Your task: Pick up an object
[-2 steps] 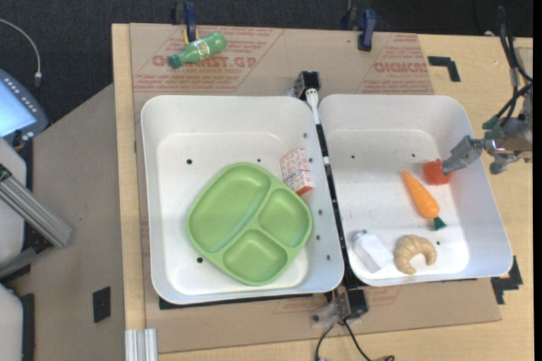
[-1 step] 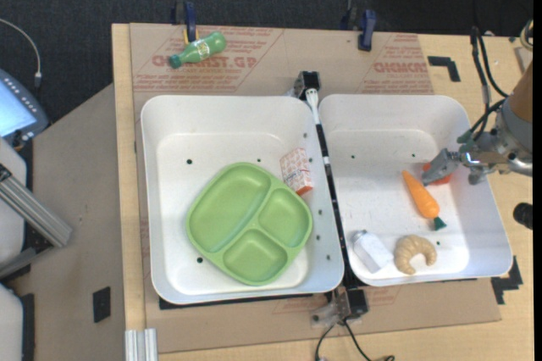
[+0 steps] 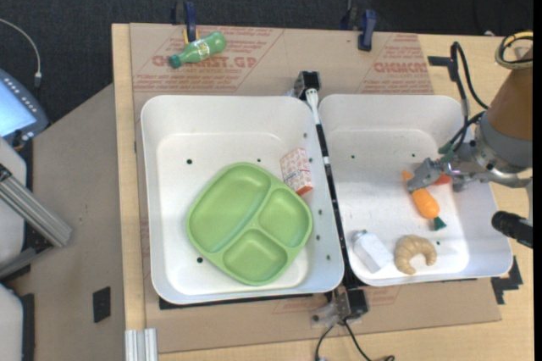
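Observation:
In the right bin (image 3: pixel 398 118) an orange carrot (image 3: pixel 426 203) with a green tip lies near the middle right. A tan croissant (image 3: pixel 415 253) rests near the front edge, and a small white block (image 3: pixel 370 249) sits to its left. My gripper (image 3: pixel 436 173) reaches in from the right and hangs low just above and behind the carrot's upper end. A small orange bit shows at its tip. The left bin (image 3: pixel 169 139) holds a green divided plate (image 3: pixel 249 222) and a small red-and-white can (image 3: pixel 296 171) against its right wall.
A green bottle (image 3: pixel 197 50) lies on the cardboard bench behind the left bin. Blue clamps (image 3: pixel 366 29) hold the board's far edge. A black divider strip (image 3: pixel 323 173) runs between the two bins. The arm's grey and orange wrist (image 3: pixel 508 126) stands over the right bin's right rim.

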You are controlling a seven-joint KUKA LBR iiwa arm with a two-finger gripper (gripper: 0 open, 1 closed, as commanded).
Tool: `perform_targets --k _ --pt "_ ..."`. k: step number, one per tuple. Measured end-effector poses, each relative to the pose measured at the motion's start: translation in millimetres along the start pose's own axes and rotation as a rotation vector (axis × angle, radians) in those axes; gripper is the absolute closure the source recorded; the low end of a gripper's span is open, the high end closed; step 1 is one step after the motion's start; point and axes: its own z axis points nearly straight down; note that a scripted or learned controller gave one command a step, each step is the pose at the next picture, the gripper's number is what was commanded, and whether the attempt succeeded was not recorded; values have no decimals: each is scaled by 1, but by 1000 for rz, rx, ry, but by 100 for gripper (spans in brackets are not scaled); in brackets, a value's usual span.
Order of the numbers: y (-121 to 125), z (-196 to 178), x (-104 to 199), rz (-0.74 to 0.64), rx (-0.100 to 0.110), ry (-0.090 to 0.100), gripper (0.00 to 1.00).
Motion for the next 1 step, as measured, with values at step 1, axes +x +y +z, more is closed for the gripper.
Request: perform_targets --k 1 --pt "8 58 -4 1 0 0 0"
